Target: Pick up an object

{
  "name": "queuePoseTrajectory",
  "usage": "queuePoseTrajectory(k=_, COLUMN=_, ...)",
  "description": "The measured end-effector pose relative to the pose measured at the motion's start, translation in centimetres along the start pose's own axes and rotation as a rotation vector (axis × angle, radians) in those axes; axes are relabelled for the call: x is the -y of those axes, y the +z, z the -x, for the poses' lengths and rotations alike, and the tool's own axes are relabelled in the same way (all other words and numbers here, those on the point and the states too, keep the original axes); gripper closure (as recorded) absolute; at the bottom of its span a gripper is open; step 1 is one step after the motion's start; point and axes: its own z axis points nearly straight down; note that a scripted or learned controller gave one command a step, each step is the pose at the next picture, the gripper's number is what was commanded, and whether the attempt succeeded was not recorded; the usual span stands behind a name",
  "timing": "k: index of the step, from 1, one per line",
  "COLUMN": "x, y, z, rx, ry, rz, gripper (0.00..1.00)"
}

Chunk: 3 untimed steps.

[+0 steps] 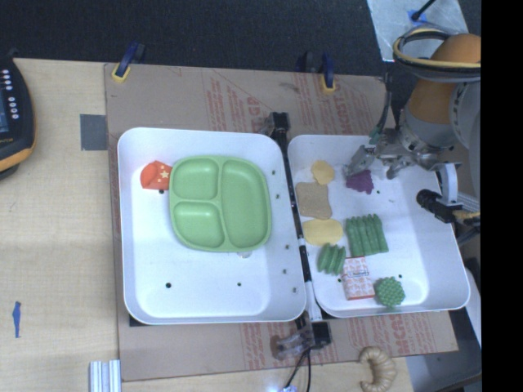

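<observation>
My gripper point(359, 167) hangs over the back of the right bin point(437, 260), its tip right at a small purple object point(360, 182) that lies or hangs just below it. Whether the purple object is held I cannot tell. Further left in this bin are a small yellow piece point(323, 171), a tan slab point(314, 200) and a second yellow piece point(323, 231). Toward the front sit a bundle of green beans point(365, 235), a smaller green bundle point(331, 258), a red-and-white packet point(357, 278) and a green broccoli-like piece point(389, 291).
The left bin point(147, 284) holds a green divided plate point(221, 202) and a red object point(155, 175) at its back left. A black pendant point(12, 113) lies at the bench's far left. Clamps point(328, 72) grip the cardboard's back edge.
</observation>
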Motion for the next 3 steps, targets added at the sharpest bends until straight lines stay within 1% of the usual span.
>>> queuePoseTrajectory(k=1, x=-0.1, y=-1.1, z=0.1, rx=0.002, ry=-0.002, rz=0.002, gripper=1.00)
queuePoseTrajectory(k=2, x=0.0, y=-1.1, z=0.1, rx=0.002, ry=-0.004, rz=0.000, gripper=0.00)
queuePoseTrajectory(k=3, x=2.2, y=1.3, z=-1.0, rx=-0.002, ry=0.008, rz=-0.005, gripper=0.00)
